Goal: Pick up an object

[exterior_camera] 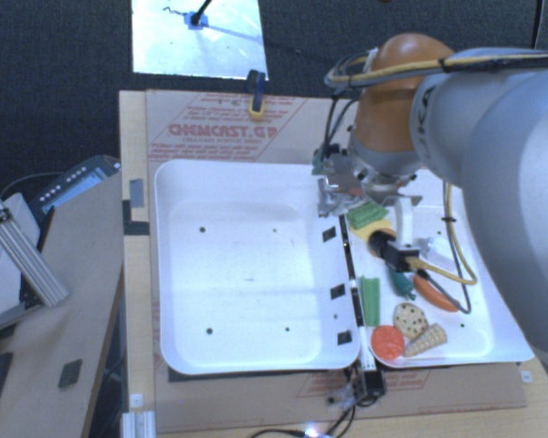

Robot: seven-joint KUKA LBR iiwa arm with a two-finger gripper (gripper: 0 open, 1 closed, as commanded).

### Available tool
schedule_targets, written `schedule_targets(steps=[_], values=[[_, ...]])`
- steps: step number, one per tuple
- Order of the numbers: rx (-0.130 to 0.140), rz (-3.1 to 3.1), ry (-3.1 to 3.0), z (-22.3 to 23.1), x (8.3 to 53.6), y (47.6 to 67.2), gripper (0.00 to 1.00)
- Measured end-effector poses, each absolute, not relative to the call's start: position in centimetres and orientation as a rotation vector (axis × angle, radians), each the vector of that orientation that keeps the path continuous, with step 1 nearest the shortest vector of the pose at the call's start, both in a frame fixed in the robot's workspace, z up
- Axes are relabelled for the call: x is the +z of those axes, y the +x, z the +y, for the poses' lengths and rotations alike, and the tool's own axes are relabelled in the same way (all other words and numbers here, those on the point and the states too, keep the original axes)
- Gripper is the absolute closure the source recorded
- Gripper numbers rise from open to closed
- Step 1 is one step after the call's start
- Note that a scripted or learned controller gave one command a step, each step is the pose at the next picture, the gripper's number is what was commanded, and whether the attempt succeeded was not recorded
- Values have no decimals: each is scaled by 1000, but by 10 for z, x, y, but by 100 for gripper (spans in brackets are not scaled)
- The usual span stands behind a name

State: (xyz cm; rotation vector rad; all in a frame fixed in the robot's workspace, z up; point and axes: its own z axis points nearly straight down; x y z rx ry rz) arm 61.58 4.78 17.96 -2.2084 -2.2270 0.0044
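A: Where is the arm?

B: Over the far-left part of the right bin, beside the divider. The gripper hangs just above the green block; how it stands, I cannot tell.

A: And the block?

B: Directly below, slightly toward the near edge, long axis slanted.

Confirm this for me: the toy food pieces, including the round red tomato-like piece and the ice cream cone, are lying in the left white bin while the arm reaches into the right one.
Not quite. The camera view shows the round red tomato-like piece and the tan ice cream cone lying in the right shallow white bin, not the left shallow white bin. The rest stands: the grey arm does reach into the right one.
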Motion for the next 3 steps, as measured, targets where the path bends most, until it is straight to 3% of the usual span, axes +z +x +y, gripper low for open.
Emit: schedule_targets(steps=[1,2,3], values=[[-16,-2236,-2214,89,282,605,100],[15,-2223,-2206,131,152,575,100],[-22,-2237,-2213,183,290,574,100]])
